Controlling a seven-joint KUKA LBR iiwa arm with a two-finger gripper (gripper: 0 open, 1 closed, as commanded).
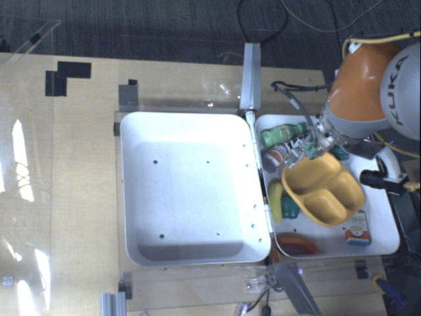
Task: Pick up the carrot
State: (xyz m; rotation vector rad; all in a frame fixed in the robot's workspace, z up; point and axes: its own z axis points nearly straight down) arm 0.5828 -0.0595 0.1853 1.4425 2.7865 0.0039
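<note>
**Carrot waits at the near edge while the arm hangs over the far corner**

The left bin [187,189] comes first, a shallow white tray. Its neighbour, the right bin [388,239], is crowded. Along its left wall lie a green bottle [281,135] at the far end, a small can-like item [276,155] below it, and a yellow-green piece [275,198] lower down. At the near edge, just inside the rim, rests an orange-red elongated object [297,245] that I judge to be the carrot. A yellow two-lobed bowl [323,189] fills the middle, and a small carton [356,231] sits near the right corner.

The gripper [314,147] hovers over the far part of the right bin, just above the bowl's rim. Whether the pincer is spread or closed, or has hold of anything, I cannot tell; its tip is a blur among clutter.

To do the step well, the arm should travel toward the near edge, clear the bowl, and descend across the carrot's narrow width, wary of the bin wall beside it.
</note>
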